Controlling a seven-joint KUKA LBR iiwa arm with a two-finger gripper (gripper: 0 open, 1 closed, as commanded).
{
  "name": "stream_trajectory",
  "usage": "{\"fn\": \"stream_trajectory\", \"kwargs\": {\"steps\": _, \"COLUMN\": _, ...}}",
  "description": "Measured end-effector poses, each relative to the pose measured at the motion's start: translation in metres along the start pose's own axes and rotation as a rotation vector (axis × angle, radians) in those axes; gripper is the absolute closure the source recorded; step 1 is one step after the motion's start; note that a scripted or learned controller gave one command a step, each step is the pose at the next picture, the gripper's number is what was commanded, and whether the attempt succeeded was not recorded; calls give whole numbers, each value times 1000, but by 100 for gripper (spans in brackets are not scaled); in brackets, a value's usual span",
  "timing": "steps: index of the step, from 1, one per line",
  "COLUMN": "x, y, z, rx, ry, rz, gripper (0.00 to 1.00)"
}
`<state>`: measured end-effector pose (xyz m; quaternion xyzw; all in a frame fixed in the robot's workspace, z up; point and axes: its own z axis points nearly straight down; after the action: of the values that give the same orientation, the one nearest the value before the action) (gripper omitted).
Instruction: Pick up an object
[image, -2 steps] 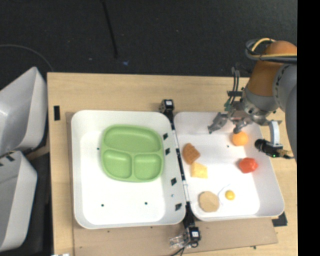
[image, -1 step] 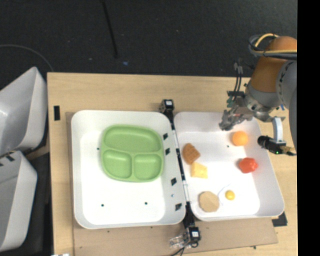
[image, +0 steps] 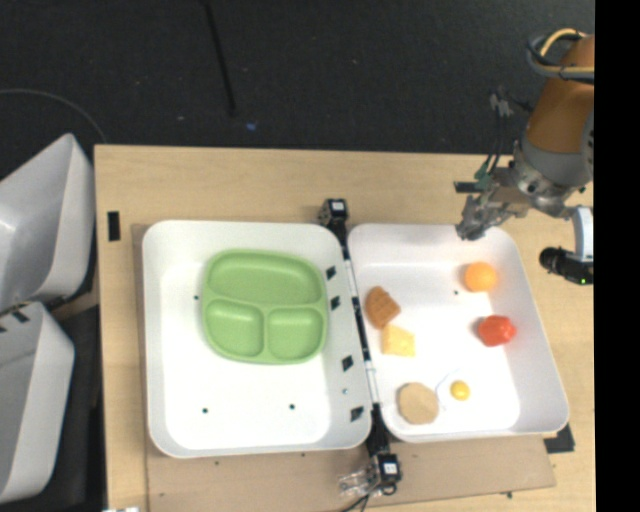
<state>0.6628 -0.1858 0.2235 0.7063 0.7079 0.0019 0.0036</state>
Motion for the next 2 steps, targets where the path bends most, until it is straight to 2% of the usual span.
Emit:
{"fn": "stream_trajectory", "kwargs": {"steps": 1, "x": -1, "y": 1, "z": -20, "rx": 3, "ry": 1, "rz": -2, "gripper": 100}}
{"fn": "stream_trajectory", "kwargs": {"steps": 2, "x": 43, "y": -3, "z": -15, "rx": 8, "ry": 2, "rz": -2, "gripper": 100}}
